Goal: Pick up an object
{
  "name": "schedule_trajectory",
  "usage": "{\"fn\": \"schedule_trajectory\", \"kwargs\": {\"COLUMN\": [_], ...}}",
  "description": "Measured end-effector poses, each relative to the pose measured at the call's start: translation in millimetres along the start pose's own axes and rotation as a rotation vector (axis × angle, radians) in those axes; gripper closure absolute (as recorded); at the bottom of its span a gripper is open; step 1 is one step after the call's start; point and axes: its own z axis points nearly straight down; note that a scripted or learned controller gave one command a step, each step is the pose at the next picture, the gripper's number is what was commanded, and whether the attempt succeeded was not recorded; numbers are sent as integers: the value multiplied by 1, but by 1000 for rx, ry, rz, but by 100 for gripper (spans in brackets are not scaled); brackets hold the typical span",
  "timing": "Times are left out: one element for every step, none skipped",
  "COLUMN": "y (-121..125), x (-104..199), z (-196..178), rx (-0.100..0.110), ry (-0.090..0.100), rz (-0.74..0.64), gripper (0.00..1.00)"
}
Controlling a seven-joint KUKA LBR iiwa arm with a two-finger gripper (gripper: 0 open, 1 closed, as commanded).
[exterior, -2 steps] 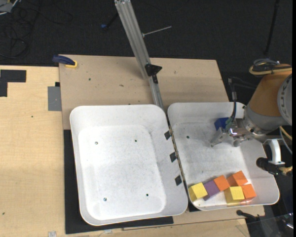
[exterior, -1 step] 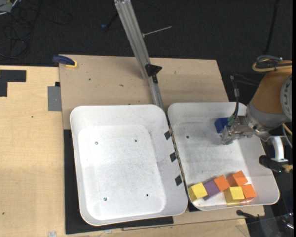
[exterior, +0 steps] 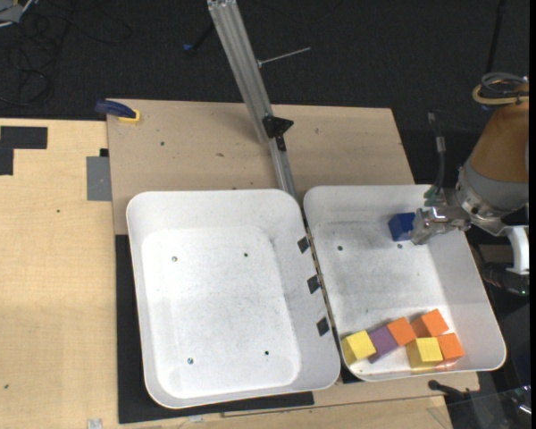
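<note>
Camera view, slanting down on a pale wooden table [exterior: 54, 266]: carried two shallow white bins side by side, left bin [exterior: 216, 293] and right bin [exterior: 402, 280]. Reached in from the right at the right bin's upper right corner: grey arm [exterior: 498, 164] with its orange band. Hung low over the bin floor, the tool [exterior: 422, 227], pointing toward the view's left. Lay directly off the tool's left tip, touching or very nearly so: a blue block [exterior: 401, 227], roughly square, so no clear long axis to line up with. Could not tell how wide the tool stood, nor whether any of the block sat between its parts; looked beside rather than gripped, at a guess. Well apart, bunched against the right bin's lower right wall: a cluster of small blocks [exterior: 409, 338], yellow, purple and orange. Rose behind the bins, a slanted metal rail [exterior: 250, 83] against a dark room with loose cables.
</note>
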Motion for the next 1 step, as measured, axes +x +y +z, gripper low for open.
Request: {"fn": "schedule_trajectory", "kwargs": {"y": [4], "x": [-4], "z": [-63], "rx": [-3], "ry": [-2], "rz": [-1], "gripper": [100]}}
